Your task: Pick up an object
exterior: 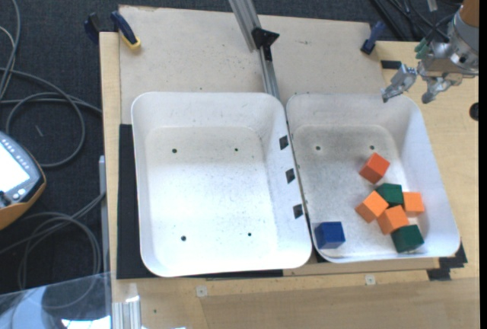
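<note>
A pale wooden bench stands on dark carpet strewn with cables, bearing two shallow, speckled white bins. The right bin holds small cubes: orange blocks, green blocks, and a blue block at its near left corner. The gripper hovers above that bin's far right corner, fingers spread apart and holding nothing.
</note>
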You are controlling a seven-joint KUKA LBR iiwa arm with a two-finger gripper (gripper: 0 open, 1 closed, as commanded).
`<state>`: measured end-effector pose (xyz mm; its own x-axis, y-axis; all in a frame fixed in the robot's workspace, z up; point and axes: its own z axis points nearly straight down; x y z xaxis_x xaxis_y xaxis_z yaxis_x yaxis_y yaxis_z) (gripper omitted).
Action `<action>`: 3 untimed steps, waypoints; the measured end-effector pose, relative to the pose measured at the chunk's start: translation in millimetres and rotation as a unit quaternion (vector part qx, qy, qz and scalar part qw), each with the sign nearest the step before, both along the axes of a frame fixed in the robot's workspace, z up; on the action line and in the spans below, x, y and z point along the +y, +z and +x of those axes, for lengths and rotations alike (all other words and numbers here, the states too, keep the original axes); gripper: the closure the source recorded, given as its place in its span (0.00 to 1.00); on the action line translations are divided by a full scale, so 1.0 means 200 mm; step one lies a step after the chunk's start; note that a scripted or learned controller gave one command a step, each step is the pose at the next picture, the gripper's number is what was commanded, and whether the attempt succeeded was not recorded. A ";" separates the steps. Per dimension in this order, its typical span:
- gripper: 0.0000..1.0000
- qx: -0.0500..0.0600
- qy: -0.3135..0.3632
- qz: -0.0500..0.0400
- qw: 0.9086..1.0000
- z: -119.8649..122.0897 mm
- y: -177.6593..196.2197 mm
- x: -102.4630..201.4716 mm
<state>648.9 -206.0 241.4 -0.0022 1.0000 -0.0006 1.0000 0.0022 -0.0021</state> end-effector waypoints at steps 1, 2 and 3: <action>0.00 0.004 -0.002 0.002 1.000 -0.15 -0.57 -0.06; 0.00 0.003 -0.001 0.003 1.000 -0.40 -0.72 0.10; 1.00 -0.002 -0.001 0.001 1.000 -0.39 -0.65 0.09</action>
